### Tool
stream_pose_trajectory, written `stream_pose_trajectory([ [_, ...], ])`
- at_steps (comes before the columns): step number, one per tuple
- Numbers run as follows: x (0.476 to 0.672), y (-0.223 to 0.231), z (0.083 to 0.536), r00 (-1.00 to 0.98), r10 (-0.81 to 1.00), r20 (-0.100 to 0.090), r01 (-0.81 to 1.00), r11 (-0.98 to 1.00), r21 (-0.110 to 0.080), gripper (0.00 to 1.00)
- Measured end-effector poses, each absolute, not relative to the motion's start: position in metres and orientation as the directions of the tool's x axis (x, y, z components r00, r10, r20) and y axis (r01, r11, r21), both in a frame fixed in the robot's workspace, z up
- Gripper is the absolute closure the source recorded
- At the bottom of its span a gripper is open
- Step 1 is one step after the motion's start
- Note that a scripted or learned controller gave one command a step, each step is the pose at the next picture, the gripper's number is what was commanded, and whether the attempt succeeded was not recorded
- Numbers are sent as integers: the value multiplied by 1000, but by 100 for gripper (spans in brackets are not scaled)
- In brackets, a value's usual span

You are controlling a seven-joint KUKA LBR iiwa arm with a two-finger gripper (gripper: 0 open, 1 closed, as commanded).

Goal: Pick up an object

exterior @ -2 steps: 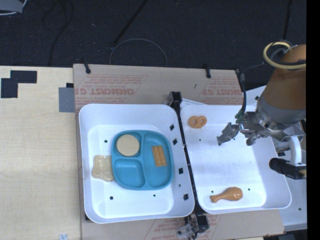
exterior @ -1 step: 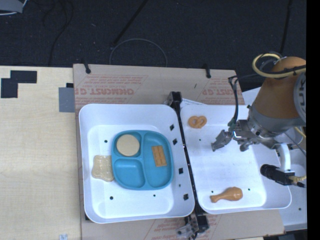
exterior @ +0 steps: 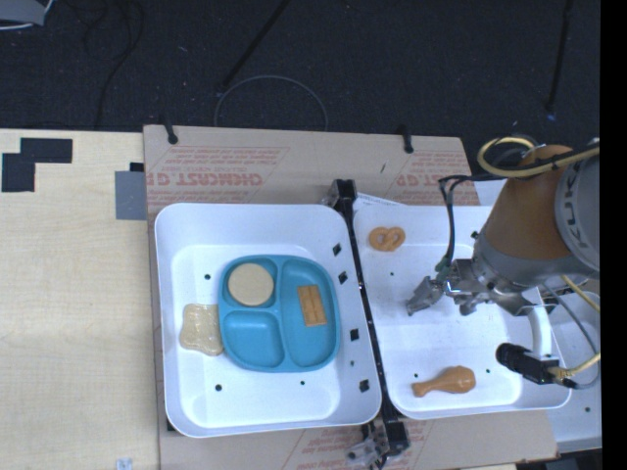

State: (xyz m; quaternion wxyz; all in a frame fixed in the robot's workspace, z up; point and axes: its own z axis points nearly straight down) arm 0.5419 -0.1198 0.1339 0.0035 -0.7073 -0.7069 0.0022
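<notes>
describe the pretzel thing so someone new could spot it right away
Start at the right-hand white bin, the one the grey arm reaches over. Near its far left corner, beside the divider between the bins, lies a small orange-brown pretzel-shaped piece. Unlike the tan drumstick-shaped piece at the near edge, it is looped with holes.

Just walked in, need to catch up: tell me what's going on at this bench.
A KUKA arm reaches in over the right bin, its gripper hovering above the bin floor between a pretzel and a toy chicken drumstick. The left bin holds a blue divided tray with food pieces.
</notes>
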Motion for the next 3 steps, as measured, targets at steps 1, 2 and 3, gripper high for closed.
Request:
stream_pose_trajectory([
  [1, 541, -119, 85, 0, 1000, 1, 1000, 0, -4, 0],
  [2, 542, -120, 98, 6, 1000, 1, 1000, -6, -2, 100],
  [3, 538, -116, 142, -1, 1000, 1, 1000, 1, -1, 100],
])
